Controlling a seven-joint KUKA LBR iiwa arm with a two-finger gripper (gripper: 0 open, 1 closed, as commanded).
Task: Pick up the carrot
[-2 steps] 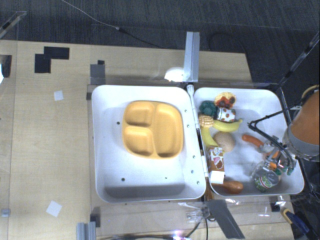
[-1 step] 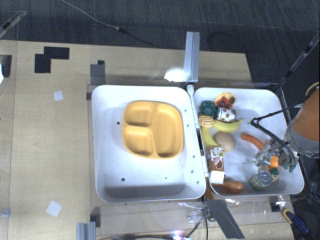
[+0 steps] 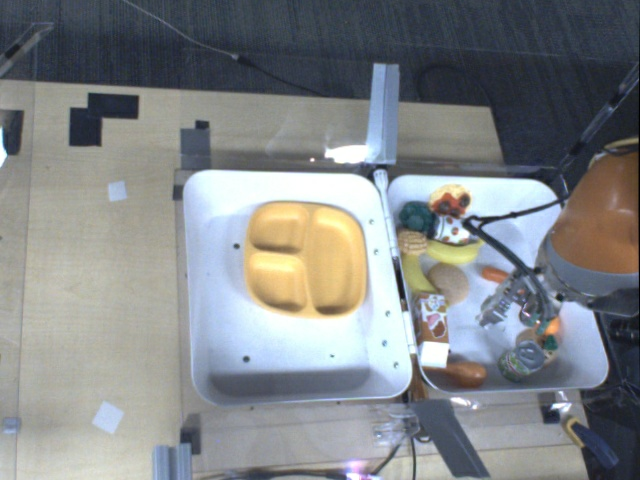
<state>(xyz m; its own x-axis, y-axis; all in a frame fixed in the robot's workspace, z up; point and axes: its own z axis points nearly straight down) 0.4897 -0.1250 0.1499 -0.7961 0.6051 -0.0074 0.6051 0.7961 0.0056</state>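
Your claw point(image 3: 516, 306) hangs low over the right bin point(image 3: 590, 373), near its right edge; you cannot tell how it stands or what it grips. The carrot point(image 3: 495, 274) lies just left of it, mid-bin.

The arm point(image 3: 600, 228) is getting cut off at the right edge, and the gripper point(image 3: 520, 303) is looking too blurry to read its fingers.
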